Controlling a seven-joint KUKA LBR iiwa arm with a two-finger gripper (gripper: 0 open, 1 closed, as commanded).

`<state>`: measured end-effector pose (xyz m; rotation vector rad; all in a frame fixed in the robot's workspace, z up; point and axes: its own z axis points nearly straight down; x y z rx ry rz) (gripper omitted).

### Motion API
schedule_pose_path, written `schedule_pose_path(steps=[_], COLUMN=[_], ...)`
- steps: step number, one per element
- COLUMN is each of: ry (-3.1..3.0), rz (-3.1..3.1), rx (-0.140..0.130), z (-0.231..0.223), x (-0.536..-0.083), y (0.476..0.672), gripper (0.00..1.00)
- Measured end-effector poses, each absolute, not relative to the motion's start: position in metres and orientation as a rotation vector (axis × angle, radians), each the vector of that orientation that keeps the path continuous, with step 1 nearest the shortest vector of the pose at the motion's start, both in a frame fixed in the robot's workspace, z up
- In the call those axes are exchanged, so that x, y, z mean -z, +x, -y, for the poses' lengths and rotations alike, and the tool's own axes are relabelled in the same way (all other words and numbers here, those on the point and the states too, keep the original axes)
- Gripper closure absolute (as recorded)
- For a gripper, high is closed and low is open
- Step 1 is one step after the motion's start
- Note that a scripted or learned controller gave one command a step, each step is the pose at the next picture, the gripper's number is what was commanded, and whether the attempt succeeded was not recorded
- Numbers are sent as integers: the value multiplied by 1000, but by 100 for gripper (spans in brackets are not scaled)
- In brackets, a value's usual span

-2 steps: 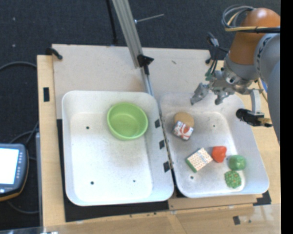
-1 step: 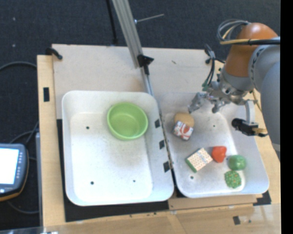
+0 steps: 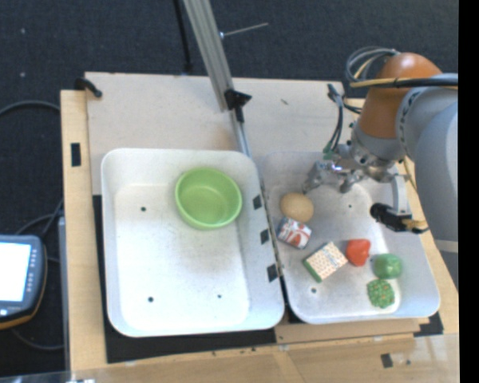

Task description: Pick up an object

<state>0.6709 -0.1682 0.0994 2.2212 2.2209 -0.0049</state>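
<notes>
6 small things sit in the right bin (image 3: 407, 294), and the gripper (image 3: 333, 174) hangs over that bin's upper part with nothing between its fingers. They look spread apart to me, 1 tip reaching toward 9 o'clock and the other sitting closer to the wrist, with bare bin floor showing between them.

Closest candidate is the tan potato-looking lump (image 3: 297, 207), lying at roughly 7 o'clock from the fingertips, near but not touching. It's pretty round, so no real long axis to line up with. I'd guess any approach angle works as long as the fingers straddle it.

Just below it at 6 o'clock is a red and white can (image 3: 294, 233), almost touching the lump, which could get bumped. Further off toward 5 o'clock: a checkered box (image 3: 326, 261), a red piece (image 3: 358, 252) and 2 green pieces (image 3: 387, 266) (image 3: 381, 294). The green bowl (image 3: 208, 199) sits in the left bin (image 3: 144, 294), well apart from all this.
</notes>
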Motion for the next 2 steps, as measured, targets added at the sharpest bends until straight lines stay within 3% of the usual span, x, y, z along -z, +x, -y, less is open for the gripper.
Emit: schedule_pose_path(steps=[1,2], ry=[2215,2218], rz=[-2218,-2215], rx=[1,-7], z=[169,168], x=[-114,-178], y=[672,670], gripper=[100,100])
